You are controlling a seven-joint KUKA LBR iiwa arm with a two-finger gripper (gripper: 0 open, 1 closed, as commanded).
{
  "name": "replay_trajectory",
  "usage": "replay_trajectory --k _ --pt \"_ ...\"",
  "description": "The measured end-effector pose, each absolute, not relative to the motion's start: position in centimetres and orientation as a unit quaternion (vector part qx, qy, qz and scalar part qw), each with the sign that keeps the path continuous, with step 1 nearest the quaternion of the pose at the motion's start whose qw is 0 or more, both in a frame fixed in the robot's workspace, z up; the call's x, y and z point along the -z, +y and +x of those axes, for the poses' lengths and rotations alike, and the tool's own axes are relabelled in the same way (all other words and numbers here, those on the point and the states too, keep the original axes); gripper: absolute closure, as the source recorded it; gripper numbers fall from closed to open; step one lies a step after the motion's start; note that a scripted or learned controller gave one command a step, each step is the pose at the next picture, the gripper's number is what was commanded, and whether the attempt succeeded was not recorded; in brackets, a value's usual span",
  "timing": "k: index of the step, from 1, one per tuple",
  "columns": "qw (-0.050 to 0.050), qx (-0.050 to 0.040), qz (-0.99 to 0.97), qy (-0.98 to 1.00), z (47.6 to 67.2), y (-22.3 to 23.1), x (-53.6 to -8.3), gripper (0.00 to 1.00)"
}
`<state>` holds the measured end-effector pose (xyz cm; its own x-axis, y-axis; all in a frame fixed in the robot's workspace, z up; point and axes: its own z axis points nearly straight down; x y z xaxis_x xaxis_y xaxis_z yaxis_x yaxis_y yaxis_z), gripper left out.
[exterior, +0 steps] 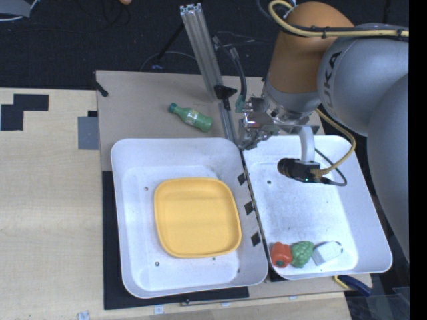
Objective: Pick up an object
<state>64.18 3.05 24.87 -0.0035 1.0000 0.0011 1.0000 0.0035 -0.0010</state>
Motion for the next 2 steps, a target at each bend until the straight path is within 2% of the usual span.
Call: replay_trajectory --k 1,2 --pt "0.001 0.0 -0.706 -0.708 65.01 8.27 -24.71 1.0" --pt "0.0 -0.0003 -0.707 -0.708 65.02 8.13 -24.73 0.0"
